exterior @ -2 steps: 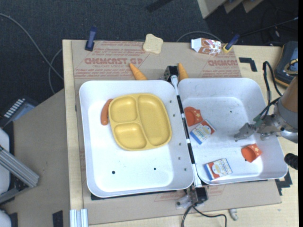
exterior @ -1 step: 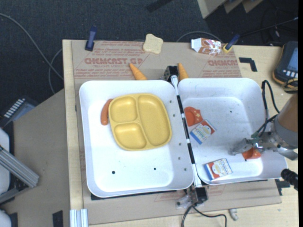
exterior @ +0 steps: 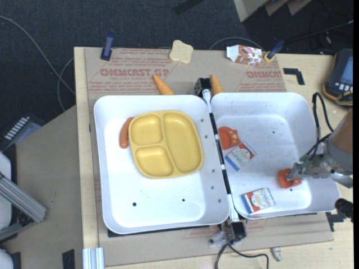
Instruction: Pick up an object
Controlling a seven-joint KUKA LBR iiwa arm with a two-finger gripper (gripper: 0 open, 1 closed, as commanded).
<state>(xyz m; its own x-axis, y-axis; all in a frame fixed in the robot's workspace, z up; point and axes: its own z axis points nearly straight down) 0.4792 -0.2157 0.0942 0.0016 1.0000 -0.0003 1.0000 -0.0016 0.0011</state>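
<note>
I see the gripper point(exterior: 300, 171) low at the frame's right, in the right bin point(exterior: 280, 102); I cannot tell how its jaws stand. A small red-orange object point(exterior: 286, 179) lies touching it. That bin also holds a red piece point(exterior: 227, 137) and two cartons point(exterior: 239, 157) point(exterior: 258, 199). The left bin point(exterior: 112, 167) holds a yellow tray point(exterior: 165, 144) and a sausage point(exterior: 124, 133).
</note>
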